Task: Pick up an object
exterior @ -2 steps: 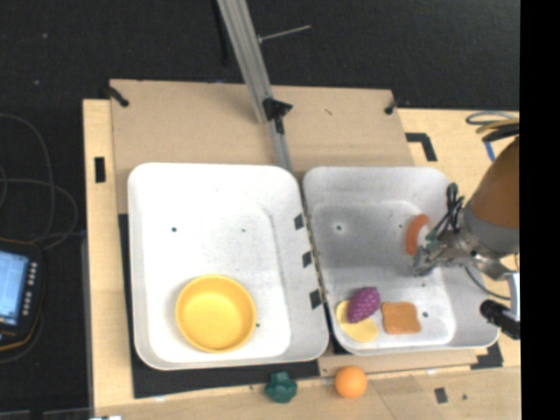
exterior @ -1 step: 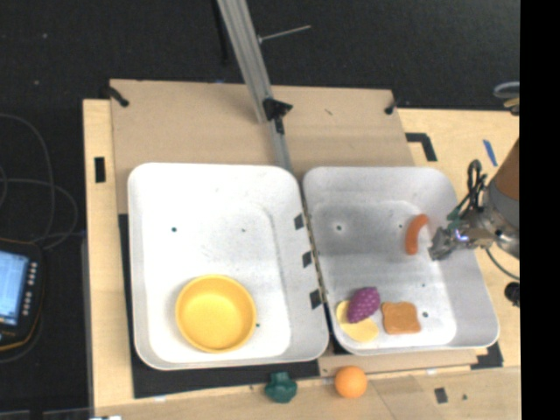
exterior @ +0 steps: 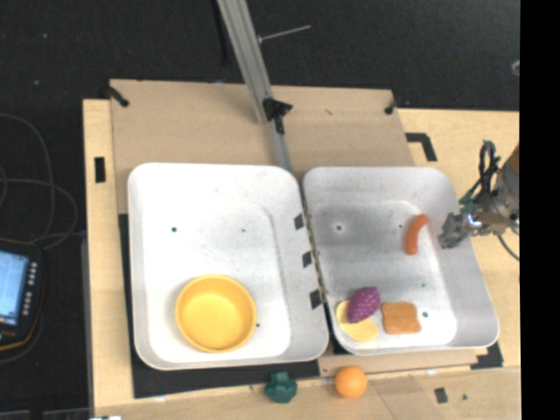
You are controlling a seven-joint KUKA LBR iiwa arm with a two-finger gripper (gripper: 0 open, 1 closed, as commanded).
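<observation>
Pale wooden bench (exterior: 219, 129) on a dark floor, bearing two shallow white plastic bins side by side.

Left white bin (exterior: 219, 208): one round yellow plastic bowl (exterior: 215, 312), upright, in the near part.

Right white bin (exterior: 376, 208): one orange sausage-shaped toy (exterior: 414, 234), lying toward the bin's right side; one purple grape-cluster toy (exterior: 363, 303) resting partly on a flat pale-yellow disc (exterior: 359, 327) at the near left corner; one tan-orange square toast-like piece (exterior: 401, 318) just beside them.

Bench front edge, outside the bins: one small dark green object (exterior: 280, 388) and one orange ball (exterior: 350, 381), near each other.

Arm: enters low from the right edge, wrist over the right bin's right rim, cables trailing above it.

Two-finger gripper (exterior: 455, 232): pointed leftward, just beside the orange sausage-shaped toy but apart from it; nothing seen between its fingers. How far it is open I cannot tell.

Slanted grey metal pole (exterior: 249, 51) rises behind the bins.
</observation>
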